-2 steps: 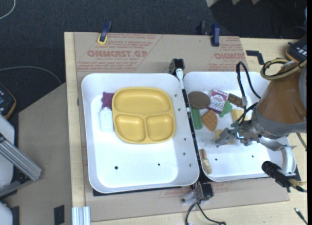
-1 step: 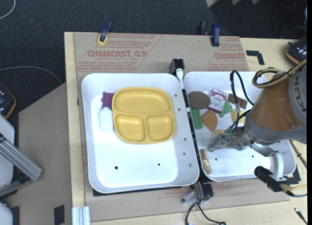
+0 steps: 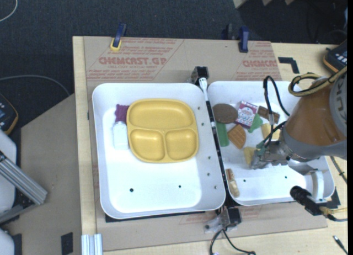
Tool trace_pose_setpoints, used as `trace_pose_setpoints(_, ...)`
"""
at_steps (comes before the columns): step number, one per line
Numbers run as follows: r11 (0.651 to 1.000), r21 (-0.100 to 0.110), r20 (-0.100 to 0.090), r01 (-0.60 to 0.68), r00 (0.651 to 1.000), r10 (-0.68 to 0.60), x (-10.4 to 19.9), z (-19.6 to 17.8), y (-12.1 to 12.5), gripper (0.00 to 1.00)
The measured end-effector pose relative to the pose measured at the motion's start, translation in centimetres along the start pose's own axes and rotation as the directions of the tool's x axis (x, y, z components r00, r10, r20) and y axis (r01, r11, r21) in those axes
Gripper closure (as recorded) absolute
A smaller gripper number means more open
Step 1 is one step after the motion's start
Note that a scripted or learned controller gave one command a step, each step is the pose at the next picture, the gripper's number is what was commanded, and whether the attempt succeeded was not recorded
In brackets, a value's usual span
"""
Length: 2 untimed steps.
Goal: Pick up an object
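The right bin (image 3: 259, 190) holds a heap of small items: a brown round piece (image 3: 224, 112), a pink-and-white packet (image 3: 246, 114), a green strip (image 3: 222, 134), a tan cracker-like piece (image 3: 237, 136) and a small yellow piece (image 3: 249, 154). My gripper (image 3: 260, 159) reaches down into this bin from the right, its tip low beside the yellow piece. The grey and orange arm (image 3: 314, 124) covers the bin's right part.
The left bin (image 3: 149, 193) carries a yellow three-compartment tray (image 3: 162, 129), with a purple item (image 3: 121, 112) and a white bottle (image 3: 119, 136) at its left side. A tan stick (image 3: 232, 183) lies by the right bin's left wall. Clamps and cables ring the cardboard bench.
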<state>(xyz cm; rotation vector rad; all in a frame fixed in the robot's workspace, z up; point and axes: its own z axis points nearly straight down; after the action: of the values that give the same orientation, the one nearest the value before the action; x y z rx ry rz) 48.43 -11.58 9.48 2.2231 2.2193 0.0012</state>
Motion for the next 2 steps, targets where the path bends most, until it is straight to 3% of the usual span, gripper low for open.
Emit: trace_pose_setpoints(2, 1.000, -0.007, 0.002, 0.004, 1.000, -0.004, 0.6, -12.5, -0.1, 1.00)
